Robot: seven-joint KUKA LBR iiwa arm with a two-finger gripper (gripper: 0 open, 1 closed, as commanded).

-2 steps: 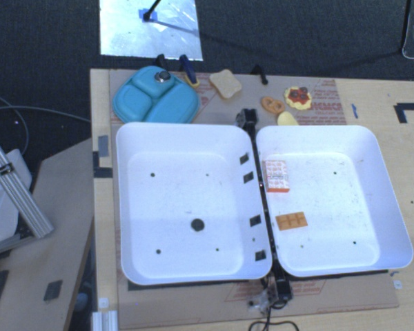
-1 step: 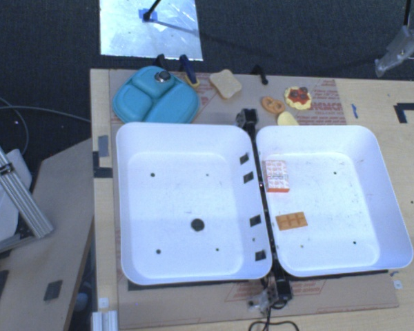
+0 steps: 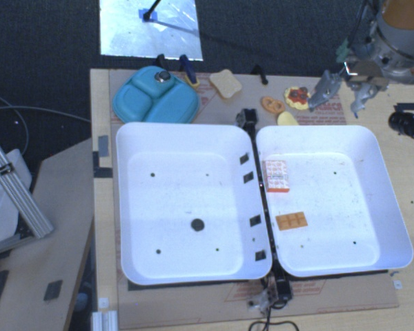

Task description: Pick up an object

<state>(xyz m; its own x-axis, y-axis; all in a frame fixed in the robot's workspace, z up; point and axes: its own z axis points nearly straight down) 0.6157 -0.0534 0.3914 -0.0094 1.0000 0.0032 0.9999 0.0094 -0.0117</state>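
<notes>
You have two white bins side by side on the desk (image 3: 103, 185). The left bin (image 3: 186, 202) holds one small dark disc (image 3: 197, 224), lying a little below its middle. The right bin (image 3: 331, 198) holds two things, both near its left wall: one white packet (image 3: 276, 174) with red print, and one orange wafer (image 3: 291, 221) scored into squares.

The packet lies flat with its long axis running almost straight up and down the view, parallel to the divider between the bins. The wafer lies flat below it, well apart from it, with its long axis across the view, tilted slightly so its right end sits a touch higher.

Your end effector (image 3: 343, 94) hangs above the desk beyond the far edge of the right bin, off toward its right corner. Its two grey fingers (image 3: 326, 88) point down and are spread apart, released, with nothing between them.

Behind the bins on the desk you can count one blue lidded tray (image 3: 155, 96), one slice of toy bread (image 3: 225, 83), one orange pretzel shape (image 3: 272, 104), one yellow piece (image 3: 287, 118) touching the right bin's far rim, and one small round plate of red and yellow food (image 3: 297, 96) just left of the fingers.
</notes>
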